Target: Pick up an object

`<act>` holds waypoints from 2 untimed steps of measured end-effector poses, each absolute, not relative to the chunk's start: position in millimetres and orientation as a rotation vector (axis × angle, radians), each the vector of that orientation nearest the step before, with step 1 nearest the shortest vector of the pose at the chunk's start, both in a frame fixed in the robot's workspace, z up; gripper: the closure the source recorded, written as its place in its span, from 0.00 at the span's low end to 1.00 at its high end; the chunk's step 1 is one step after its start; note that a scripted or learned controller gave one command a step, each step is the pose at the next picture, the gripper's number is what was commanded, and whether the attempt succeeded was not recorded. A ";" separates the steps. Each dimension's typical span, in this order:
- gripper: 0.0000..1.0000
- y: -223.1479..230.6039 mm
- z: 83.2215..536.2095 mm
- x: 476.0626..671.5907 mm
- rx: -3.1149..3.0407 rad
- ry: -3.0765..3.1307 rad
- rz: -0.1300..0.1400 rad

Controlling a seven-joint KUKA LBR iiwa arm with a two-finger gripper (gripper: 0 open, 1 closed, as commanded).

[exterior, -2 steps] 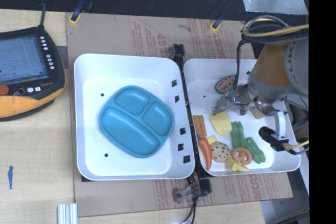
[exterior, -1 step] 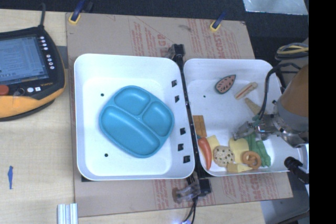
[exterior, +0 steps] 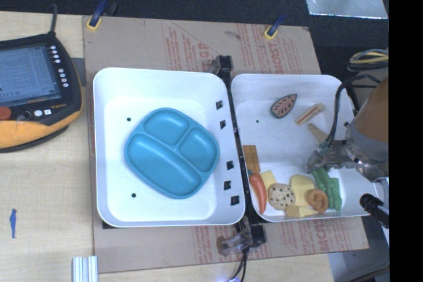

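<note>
The right bin (exterior: 264,86) holds several toy food pieces: a pinkish seeded slice (exterior: 283,105), a tan stick (exterior: 309,114), a red pepper (exterior: 258,190), a speckled cookie (exterior: 281,195), yellow cheese pieces (exterior: 301,184), an orange ring (exterior: 318,200) and a green piece (exterior: 330,185). My gripper (exterior: 322,160) is low at the bin's right side, just above the green piece and beside a tan piece (exterior: 317,133). Nothing shows between its fingers.
The left bin (exterior: 112,92) holds a blue divided plate (exterior: 172,152). A teach pendant (exterior: 33,86) lies on the bench at far left. Black clips (exterior: 225,65) join the bins along the middle. The arm's body (exterior: 373,125) covers the right bin's right wall.
</note>
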State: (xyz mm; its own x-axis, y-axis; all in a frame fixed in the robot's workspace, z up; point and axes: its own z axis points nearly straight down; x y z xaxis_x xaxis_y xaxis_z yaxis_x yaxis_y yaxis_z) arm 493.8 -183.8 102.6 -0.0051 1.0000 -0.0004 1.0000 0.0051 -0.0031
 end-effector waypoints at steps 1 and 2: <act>1.00 -132.7 91.6 544.1 -2.209 -2.234 -0.001; 0.00 -135.7 91.9 541.6 -2.215 -2.226 0.003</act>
